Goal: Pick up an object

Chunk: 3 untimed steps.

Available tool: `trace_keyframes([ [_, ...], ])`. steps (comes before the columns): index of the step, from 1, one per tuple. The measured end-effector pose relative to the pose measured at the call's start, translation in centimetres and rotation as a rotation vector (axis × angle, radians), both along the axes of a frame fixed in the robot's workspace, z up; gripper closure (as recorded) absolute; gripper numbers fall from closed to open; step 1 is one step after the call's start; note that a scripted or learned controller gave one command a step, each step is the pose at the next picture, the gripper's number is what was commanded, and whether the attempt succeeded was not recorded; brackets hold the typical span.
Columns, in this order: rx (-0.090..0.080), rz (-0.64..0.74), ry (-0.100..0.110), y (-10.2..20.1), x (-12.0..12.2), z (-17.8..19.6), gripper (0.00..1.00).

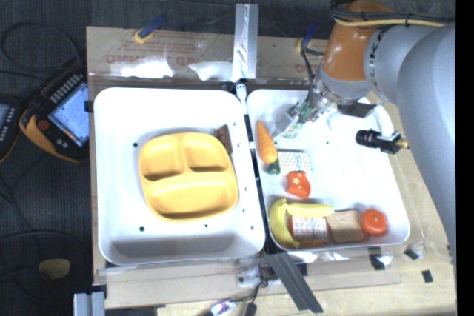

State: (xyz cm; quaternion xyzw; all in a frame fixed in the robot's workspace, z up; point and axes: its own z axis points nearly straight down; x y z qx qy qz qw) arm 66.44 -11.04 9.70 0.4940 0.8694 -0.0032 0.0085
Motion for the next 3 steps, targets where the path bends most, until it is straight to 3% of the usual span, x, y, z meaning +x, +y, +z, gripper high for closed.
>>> trace_keyframes([
  [1, 0.001, 0.003, -0.009, 0.2, 0.2, 1.1, 1.00],
  [2, 0.014, -0.048, 0.010, 6.0, 0.4, 8.8, 1.00],
  [3, 0.015, -0.479, 0.008, 9.7, -1.4, 11.4, 1.00],
])
